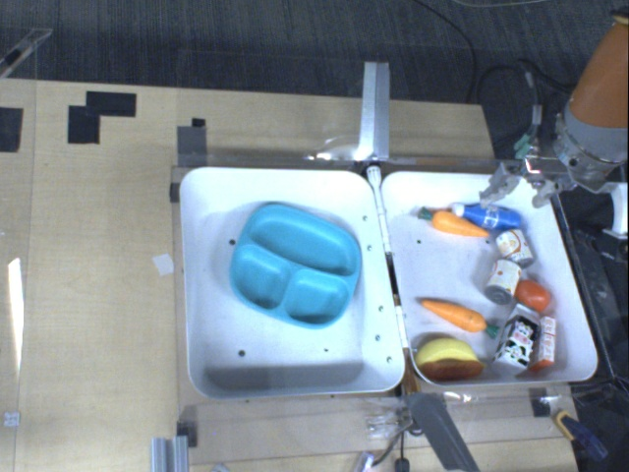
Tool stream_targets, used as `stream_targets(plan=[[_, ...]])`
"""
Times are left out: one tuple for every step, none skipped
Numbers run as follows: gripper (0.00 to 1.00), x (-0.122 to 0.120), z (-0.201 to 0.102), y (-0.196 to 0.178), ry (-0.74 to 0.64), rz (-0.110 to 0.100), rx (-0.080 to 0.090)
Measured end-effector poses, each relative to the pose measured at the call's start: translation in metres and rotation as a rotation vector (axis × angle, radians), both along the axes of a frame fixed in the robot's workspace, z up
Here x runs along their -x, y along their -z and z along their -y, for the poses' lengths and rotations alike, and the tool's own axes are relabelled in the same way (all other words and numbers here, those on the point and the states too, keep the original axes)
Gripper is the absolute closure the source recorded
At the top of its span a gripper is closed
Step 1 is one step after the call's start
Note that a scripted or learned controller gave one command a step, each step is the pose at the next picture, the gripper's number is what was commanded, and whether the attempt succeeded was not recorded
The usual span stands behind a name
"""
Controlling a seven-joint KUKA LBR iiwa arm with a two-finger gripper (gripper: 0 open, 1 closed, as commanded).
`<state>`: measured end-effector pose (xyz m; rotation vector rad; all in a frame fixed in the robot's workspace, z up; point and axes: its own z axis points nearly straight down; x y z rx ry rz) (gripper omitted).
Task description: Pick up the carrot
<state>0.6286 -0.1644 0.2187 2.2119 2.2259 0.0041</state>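
Note:
Two orange carrots lie in the right bin (580,362). One carrot (460,224) is near the back, touching a blue bottle (488,216). The other carrot (454,314) lies toward the front, just above a yellow-red fruit (449,358). My gripper (519,187) hovers over the bin's back right corner, above and to the right of the blue bottle. Its fingers are spread open with nothing between them.
The right bin also holds two small cans (503,278) (514,247), a red tomato (532,295), a small carton (516,342) and a red packet (546,342). A blue divided tray (295,264) sits in the left bin (206,352).

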Motion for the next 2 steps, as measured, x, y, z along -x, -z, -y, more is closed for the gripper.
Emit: stream_targets(plan=[[0.0,-0.028,-0.045,0.076,0.052,-0.002,-0.001],[0.0,-0.007,-0.03,0.13,0.0,0.005,0.001]])
